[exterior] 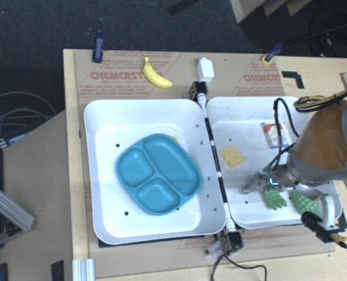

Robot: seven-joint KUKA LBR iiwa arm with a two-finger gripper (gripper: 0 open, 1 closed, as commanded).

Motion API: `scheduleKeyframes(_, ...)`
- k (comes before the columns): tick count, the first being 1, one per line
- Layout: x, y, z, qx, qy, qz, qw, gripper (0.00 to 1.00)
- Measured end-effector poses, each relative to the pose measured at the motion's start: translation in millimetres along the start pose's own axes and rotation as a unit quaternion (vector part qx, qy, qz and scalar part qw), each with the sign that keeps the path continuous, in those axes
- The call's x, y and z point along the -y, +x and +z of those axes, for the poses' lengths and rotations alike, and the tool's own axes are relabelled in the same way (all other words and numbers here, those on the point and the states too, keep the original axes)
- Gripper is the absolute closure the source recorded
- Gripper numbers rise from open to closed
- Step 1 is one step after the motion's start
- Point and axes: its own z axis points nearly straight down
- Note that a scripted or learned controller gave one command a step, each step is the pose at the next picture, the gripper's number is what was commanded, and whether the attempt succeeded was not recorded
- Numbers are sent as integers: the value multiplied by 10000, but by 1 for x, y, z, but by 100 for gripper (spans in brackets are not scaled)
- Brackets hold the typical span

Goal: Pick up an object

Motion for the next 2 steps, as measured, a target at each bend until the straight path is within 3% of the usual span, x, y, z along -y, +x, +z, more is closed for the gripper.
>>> scheduleKeyframes(1,0,0,-10,0,-11,4,10000,100)
scheduleKeyframes(2,0,0,-10,1,-9,2,10000,0)
